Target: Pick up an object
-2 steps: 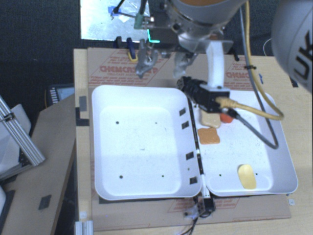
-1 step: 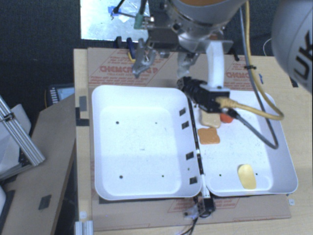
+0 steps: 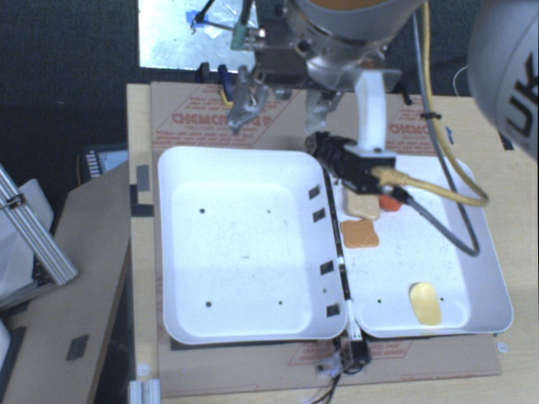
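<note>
Flat orange slab [image 3: 361, 236] (biscuit-like, rounded corners) in right bin [image 3: 472, 310]; hand [image 3: 320, 129] grip state unclear.

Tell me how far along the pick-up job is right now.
Nothing looks picked up yet. The arm's hand sits raised behind the left bin, with nothing visible in it. In the right bin, a yellow piece, an orange piece, a tan piece and a small red piece lie on the floor. Reaching one, gripping and lifting all remain.
</note>
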You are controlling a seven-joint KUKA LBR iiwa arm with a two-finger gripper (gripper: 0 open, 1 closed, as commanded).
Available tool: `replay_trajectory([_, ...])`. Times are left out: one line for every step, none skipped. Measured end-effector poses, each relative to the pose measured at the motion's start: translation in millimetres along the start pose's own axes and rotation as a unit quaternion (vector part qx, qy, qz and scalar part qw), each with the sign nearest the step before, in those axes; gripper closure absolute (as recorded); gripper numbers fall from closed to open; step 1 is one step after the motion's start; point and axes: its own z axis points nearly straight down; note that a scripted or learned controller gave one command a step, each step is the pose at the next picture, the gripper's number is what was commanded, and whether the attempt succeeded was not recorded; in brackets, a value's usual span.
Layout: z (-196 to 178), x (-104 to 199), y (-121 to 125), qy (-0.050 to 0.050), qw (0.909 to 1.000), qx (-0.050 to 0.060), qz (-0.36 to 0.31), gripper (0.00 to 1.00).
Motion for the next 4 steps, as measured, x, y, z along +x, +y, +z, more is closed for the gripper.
replay_trajectory([0.0,0.0,0.0,0.0,1.0,0.0,0.0,0.0])
replay_trajectory([0.0,0.0,0.0,0.0,1.0,0.0,0.0,0.0])
replay_trajectory([0.0,0.0,0.0,0.0,1.0,0.0,0.0,0.0])
replay_trajectory([0.0,0.0,0.0,0.0,1.0,0.0,0.0,0.0])
